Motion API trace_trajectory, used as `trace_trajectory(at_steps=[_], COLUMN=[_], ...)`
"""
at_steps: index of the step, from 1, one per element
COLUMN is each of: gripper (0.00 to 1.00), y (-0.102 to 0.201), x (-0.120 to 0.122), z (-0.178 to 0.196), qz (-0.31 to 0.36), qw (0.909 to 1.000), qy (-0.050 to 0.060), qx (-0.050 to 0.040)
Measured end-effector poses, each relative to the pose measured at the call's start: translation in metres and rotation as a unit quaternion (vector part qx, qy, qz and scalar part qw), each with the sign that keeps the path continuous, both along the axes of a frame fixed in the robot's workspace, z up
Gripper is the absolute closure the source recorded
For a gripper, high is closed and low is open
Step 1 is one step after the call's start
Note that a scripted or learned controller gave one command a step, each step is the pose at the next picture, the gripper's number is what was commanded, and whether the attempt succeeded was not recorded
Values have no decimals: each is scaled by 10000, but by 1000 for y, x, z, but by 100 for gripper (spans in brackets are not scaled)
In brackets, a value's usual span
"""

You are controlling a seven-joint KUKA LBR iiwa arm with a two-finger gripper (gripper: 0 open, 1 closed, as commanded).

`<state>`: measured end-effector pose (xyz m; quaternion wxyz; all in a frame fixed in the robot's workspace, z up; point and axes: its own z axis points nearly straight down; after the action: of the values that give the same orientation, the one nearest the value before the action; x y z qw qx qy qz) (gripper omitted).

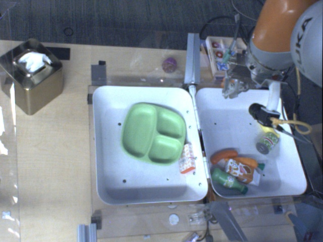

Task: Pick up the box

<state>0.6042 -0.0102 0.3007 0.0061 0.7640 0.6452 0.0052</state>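
Observation:
A small white and orange box (187, 159) lies in the left bin (108, 185), against the lower right edge of the green divided plate (154, 132). A second orange and white carton (241, 171) lies in the right bin (292, 180) near its front. My gripper (233, 88) hangs over the far left corner of the right bin, well away from both boxes, and I see nothing between its fingers.
The right bin also holds a small can (267, 141), an orange sausage-shaped item (223, 156) and a green bottle (228, 179). A white packet (218, 55) stands behind the bins. A brass tissue box (31, 77) sits at the far left of the bench.

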Motion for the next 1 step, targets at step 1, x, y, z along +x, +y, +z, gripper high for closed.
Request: trace_trajectory(at_steps=[1], gripper=[100], y=[-49], x=[-43], z=[-105], qz=[1745], qw=[9846], qy=[59], qx=[-4])
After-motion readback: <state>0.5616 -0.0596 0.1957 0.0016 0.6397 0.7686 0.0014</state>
